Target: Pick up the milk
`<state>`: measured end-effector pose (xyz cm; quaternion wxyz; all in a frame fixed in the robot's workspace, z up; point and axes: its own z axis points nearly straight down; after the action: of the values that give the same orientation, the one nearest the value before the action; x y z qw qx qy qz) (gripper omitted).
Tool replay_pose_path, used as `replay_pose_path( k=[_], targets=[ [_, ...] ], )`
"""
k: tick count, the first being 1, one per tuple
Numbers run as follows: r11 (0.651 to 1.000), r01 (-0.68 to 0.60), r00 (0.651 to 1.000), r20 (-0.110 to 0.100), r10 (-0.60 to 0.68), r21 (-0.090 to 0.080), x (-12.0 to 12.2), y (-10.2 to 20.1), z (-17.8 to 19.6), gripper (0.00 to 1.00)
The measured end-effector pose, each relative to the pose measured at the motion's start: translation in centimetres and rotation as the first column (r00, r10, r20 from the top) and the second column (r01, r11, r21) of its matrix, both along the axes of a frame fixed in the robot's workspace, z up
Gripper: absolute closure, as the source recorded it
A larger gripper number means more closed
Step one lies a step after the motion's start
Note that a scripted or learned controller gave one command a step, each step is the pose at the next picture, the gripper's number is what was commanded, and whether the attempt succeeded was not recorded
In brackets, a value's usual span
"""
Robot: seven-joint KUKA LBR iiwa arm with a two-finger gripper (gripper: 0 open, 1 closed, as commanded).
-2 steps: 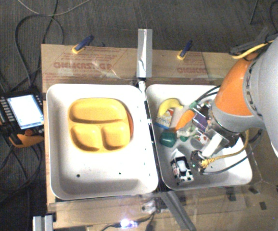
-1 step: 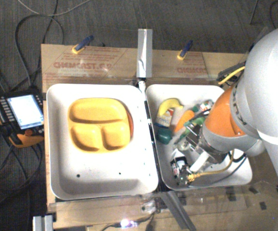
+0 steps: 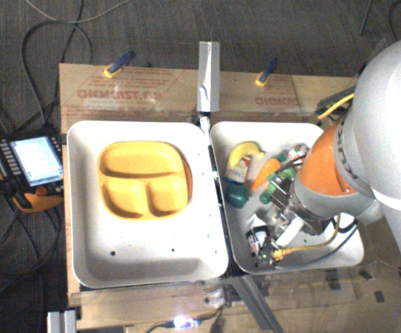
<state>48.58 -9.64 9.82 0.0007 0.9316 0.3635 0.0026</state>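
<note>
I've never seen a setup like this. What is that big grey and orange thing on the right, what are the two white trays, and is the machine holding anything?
You are looking down at a slant from one fixed camera above a bench. The big grey shape with the orange band is a robot arm, reaching in from the right. Its hand is down inside the right bin; I cannot tell from here whether it grips anything. The two white trays are shallow bins. The left bin holds a yellow divided plate. The right bin holds a cluster of small toy-like items, among them something yellow, an orange piece and a dark green one. I cannot make out which one is the milk. Left of the bench sits a handheld controller with a lit screen.
</note>
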Motion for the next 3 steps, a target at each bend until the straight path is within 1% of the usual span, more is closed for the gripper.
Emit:
replay_pose_path(
  k=[1, 2, 3],
  targets=[
    [0.928, 0.373, 0.928, -0.011, -0.373, -0.006, -0.4, 6.5, 8.4, 1.0],
    [0.994, 0.105, 0.994, -0.011, -0.105, -0.004, -0.3, 11.7, 13.0, 1.0],
    [0.997, 0.075, 0.997, -0.011, -0.075, -0.005, 2.9, 11.9, 12.2, 1.0]
  ],
)
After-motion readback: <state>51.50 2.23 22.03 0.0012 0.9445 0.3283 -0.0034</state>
